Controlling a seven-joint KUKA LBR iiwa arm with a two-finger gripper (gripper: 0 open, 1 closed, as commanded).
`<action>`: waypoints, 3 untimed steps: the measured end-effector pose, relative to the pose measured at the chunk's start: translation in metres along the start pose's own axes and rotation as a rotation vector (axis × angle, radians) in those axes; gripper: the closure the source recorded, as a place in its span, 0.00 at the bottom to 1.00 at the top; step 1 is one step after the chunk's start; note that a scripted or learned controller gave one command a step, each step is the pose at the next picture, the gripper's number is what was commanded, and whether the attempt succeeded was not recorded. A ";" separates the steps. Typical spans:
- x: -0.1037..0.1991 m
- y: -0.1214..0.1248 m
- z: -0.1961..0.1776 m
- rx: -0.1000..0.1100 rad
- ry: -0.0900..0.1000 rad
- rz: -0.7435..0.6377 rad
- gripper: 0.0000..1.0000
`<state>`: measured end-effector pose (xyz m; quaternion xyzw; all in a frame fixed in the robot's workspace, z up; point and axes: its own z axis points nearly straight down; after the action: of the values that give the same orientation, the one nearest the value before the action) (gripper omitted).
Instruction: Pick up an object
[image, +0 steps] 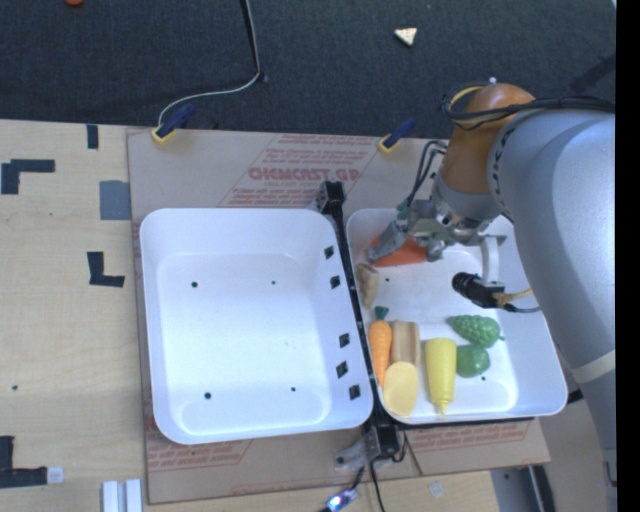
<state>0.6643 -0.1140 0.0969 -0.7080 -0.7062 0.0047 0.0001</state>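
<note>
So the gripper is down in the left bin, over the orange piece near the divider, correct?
Not quite: the camera view shows the gripper down in the right bin, not the left bin. It is over the orange piece near the divider, as you said.

The big grey robot arm (560, 200) reaches into the right white bin (530, 400). Its gripper (405, 240) sits at an orange-red toy (405, 256). A carrot (381, 345), yellow corn (440, 370) and green vegetables (474, 330) lie nearby.
</note>
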 end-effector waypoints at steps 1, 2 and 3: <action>0.004 -0.005 -0.008 0.025 0.009 0.001 1.00; 0.060 -0.044 -0.093 -0.012 0.009 -0.009 1.00; 0.071 -0.051 -0.088 -0.004 0.007 -0.005 1.00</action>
<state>0.6140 -0.0424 0.1846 -0.7064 -0.7078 0.0008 0.0013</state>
